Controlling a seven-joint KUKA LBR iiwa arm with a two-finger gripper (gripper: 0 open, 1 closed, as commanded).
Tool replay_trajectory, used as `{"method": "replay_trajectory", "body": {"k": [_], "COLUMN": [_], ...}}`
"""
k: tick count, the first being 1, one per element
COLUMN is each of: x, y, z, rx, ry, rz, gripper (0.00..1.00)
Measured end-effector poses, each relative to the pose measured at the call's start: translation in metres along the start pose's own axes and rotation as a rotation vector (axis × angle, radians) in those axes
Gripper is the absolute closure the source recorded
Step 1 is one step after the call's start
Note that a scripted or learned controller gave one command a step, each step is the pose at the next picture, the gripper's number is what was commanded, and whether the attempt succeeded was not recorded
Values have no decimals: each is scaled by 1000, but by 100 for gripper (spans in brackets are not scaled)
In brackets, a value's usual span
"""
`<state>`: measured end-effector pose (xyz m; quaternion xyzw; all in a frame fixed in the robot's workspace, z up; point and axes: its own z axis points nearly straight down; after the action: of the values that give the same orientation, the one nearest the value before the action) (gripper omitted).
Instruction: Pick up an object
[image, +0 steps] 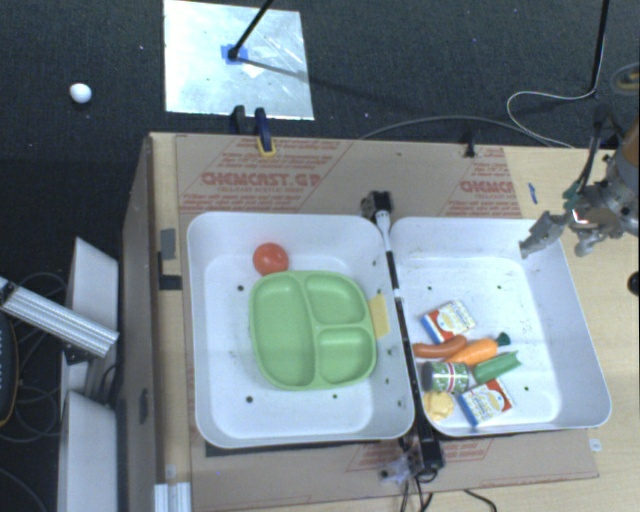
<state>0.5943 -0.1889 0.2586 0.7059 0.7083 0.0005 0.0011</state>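
Over the far right corner of the right shallow white plastic bin: the grey two-finger gripper, fingers spread apart, nothing held between them.

Below and to the left of the fingers, well apart from them, lying in a heap on the bin floor: an orange plastic toy carrot, a small white carton with red and blue print, a bottle with green cap and printed label, a second printed carton and a pale yellow soft piece.

Further left of the fingers, in the left white bin: a green divided plastic plate, with a red round toy tomato just beside its far edge.

Judged from this: task at the beginning. Nothing grasped, nothing lifted. Left to do: travel to the heap, descend, close on one object, raise it.
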Motion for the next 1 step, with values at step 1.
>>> {"method": "replay_trajectory", "body": {"k": [1], "x": [76], "y": [-6], "z": [134], "rx": [4], "ry": [2], "rz": [0], "gripper": [0]}}
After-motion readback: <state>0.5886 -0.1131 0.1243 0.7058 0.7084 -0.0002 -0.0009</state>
